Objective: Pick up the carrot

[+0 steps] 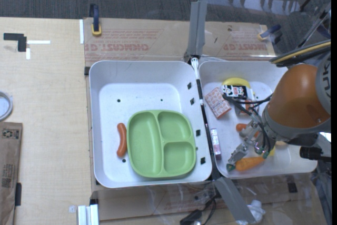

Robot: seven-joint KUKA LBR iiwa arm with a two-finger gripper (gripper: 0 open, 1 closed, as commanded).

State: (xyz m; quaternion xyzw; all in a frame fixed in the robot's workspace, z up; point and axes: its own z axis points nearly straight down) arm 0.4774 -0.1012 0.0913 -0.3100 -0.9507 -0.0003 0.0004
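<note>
The carrot (248, 164) is orange with a green tip and lies along the front wall of the right bin (295, 167). My gripper (246, 145) hangs just above and slightly behind it, at the end of the arm's orange band (297, 100). From this slanted view I cannot make out whether it touches the carrot, and the carrot looks to be resting on the bin floor.
The right bin also holds a small orange piece (241, 127), a pink box (217, 101), a yellow item with a black label (235, 87) and a thin stick (214, 142). In the left bin are a green divided plate (160, 143) and a sausage (121, 139).
</note>
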